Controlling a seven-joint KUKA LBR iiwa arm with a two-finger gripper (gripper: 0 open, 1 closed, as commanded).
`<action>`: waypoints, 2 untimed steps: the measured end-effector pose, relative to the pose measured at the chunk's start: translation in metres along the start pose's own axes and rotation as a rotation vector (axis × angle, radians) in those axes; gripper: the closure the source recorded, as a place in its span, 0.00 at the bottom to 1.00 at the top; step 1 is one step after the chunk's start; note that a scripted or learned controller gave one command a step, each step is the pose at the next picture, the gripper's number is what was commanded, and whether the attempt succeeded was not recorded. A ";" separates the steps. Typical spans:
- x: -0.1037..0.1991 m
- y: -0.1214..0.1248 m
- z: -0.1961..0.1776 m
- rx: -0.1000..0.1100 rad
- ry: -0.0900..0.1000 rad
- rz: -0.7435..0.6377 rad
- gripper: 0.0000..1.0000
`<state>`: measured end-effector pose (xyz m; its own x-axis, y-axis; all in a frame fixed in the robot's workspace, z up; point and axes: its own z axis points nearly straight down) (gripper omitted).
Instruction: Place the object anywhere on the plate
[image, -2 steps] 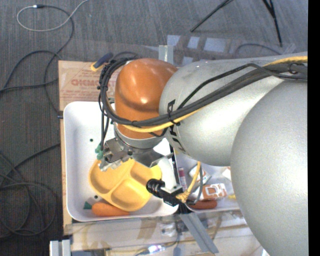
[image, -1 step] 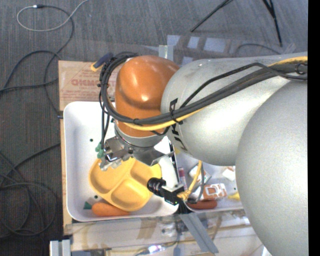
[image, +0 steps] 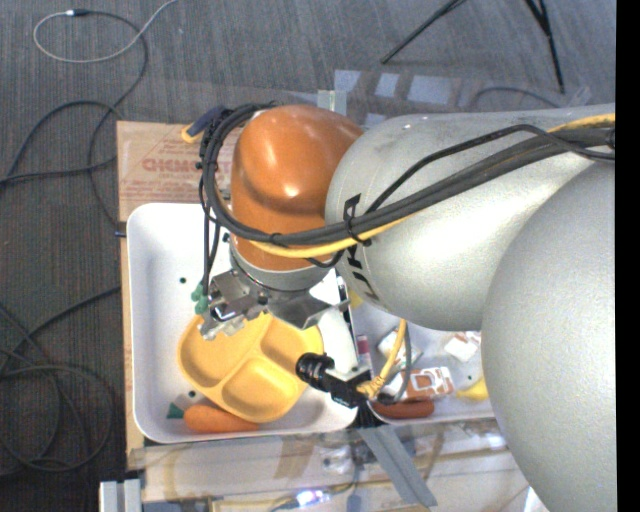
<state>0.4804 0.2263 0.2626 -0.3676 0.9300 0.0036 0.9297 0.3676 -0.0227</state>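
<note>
Arm's orange band and grey wrist cover the upper middle of the left bin (image: 150, 300); the gripper (image: 222, 308) sits just off the 11 o'clock edge of the yellow plate (image: 245, 372), its tips hidden by the wrist hardware, so cannot tell whether it grips anything. The plate, a divided yellow dish, lies in the lower half of the left bin. A carrot (image: 215, 420), orange with a green stem end, lies at the plate's 7 o'clock, touching or just under its rim, along the bin's near wall.
</note>
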 end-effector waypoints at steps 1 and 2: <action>-0.010 0.014 0.001 -0.019 -0.009 -0.212 1.00; -0.002 0.003 0.055 -0.018 -0.007 -0.360 1.00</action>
<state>0.4826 0.2254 0.2079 -0.6717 0.7409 0.0011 0.7409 0.6716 -0.0037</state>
